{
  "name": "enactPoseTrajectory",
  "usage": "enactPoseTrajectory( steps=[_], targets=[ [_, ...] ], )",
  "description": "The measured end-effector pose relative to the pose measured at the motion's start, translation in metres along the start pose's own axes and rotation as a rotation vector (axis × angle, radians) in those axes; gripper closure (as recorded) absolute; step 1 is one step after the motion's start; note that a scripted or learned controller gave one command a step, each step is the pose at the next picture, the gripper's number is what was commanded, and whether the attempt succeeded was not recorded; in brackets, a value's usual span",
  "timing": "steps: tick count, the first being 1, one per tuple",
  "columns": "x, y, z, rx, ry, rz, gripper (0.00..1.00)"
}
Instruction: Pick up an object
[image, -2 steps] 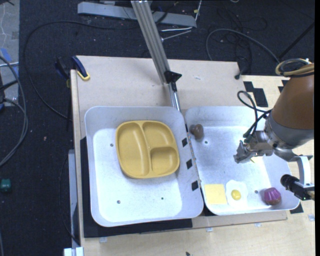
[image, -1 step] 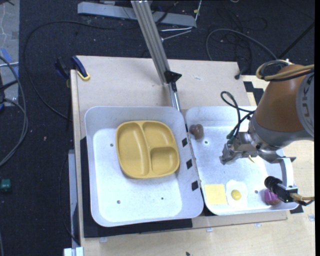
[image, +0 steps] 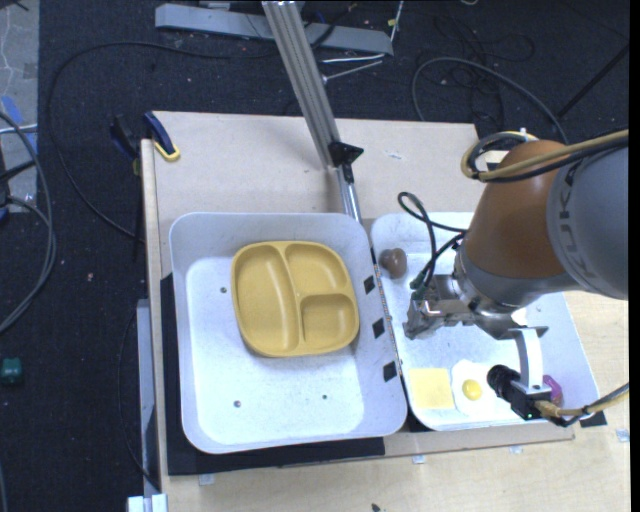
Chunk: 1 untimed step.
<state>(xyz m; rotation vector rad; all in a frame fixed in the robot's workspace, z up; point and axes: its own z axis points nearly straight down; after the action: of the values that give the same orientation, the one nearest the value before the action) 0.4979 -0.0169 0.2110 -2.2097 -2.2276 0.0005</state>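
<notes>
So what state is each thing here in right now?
Yellow divided tray: upright, lying flat in the left bin.
Brown round object: resting in the right bin, untouched.
Yellow square: lying flat.
Fried-egg toy: lying flat.
Gripper: low over the right bin.

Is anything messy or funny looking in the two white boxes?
Nothing looks spilled or broken. The yellow divided plate lies flat but turned a bit crooked in the left bin. In the right bin, a brown ball, yellow square and toy egg lie apart.
</notes>
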Motion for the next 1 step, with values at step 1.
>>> enactPoseTrajectory(
  steps=[1],
  targets=[
    [0.0513, 0.0037, 0.0042, -0.002, -0.001, -0.001, 1.0]
  ],
)
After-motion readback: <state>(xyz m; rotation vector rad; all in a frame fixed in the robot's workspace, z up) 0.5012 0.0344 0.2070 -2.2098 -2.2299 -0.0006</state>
